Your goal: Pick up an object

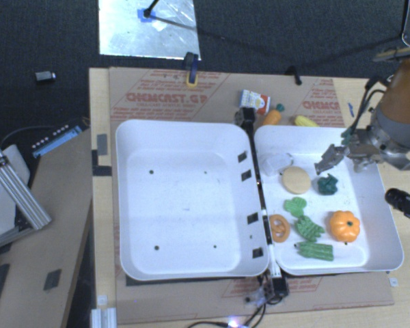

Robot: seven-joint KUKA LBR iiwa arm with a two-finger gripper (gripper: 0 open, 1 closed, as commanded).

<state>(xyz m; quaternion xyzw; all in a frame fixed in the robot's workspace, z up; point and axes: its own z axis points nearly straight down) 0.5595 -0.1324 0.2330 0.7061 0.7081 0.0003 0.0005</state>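
My gripper (343,164) hangs over the back part of the right bin (389,248), open, with nothing between its fingers. Its left finger (326,161) ends just above a dark teal toy (326,184) that lies on the bin floor. A beige round disc (296,180) rests to the left of the teal toy. Nearer the front lie an orange pumpkin (344,225), a green broccoli piece (295,206), an orange pretzel (280,228), a green leafy piece (309,229) and a green pod (315,252).
The left bin (184,197) stands beside the right one, with a black-clipped divider (256,190) between them. Behind the bins on the cardboard lie a carrot (272,117), a yellow banana (305,121) and a white-red packet (253,101). A clear cup (276,162) sits near the disc.
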